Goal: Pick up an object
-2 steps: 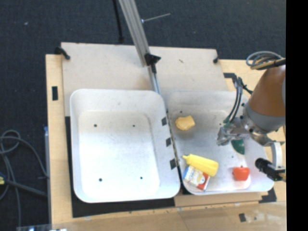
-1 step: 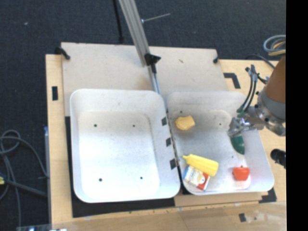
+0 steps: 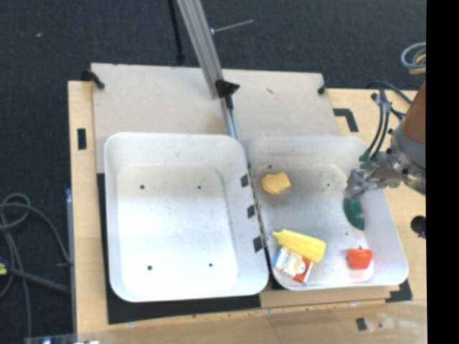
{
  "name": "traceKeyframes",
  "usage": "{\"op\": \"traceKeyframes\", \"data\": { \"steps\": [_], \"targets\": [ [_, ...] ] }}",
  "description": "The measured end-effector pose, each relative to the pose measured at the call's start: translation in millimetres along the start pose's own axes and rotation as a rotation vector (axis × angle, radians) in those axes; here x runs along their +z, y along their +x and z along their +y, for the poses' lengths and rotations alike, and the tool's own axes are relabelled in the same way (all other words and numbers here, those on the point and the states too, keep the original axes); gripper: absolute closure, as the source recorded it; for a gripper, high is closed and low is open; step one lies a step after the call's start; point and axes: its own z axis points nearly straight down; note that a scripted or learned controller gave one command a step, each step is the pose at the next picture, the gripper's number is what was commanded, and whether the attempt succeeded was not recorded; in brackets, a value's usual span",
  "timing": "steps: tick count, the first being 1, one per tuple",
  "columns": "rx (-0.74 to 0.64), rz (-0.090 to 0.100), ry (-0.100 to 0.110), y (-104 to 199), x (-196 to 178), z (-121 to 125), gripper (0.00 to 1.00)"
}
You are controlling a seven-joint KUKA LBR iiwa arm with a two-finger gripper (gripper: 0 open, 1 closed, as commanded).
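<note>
2 white bins sit side by side; the left bin (image 3: 179, 213) holds nothing, the right bin (image 3: 326, 156) holds 5 things. 1 pale yellow lump (image 3: 275, 183) lies near its left wall, 1 yellow corn-like piece (image 3: 300, 244) rests against 1 small packet (image 3: 292, 265) whose print is unreadable, 1 red-orange piece (image 3: 359, 258) lies at the front right. The gripper (image 3: 356, 189) hovers just above 1 dark green object (image 3: 354, 212) by the right wall; whether it grips cannot be told.

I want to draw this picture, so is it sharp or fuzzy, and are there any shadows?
In the camera view everything is a little soft and grainy; the small label on the red-and-white packet is too blurred to read. Light is even with no strong glare on the shallow white right bin. A faint shadow lies under the yellow corn-shaped toy.
</note>
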Motion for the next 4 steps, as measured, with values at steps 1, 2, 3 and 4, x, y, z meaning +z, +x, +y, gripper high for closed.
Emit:
{"op": "traceKeyframes", "data": {
  "steps": [1,2,3,4],
  "targets": [
    [-0.002,0.002,0.006,49,13,18,1.0],
    [-0.003,0.002,0.003,91,9,30,1.0],
    [-0.003,0.002,0.003,135,14,56,1.0],
    [-0.004,0.003,0.002,189,5,74,1.0]
  ]
}}
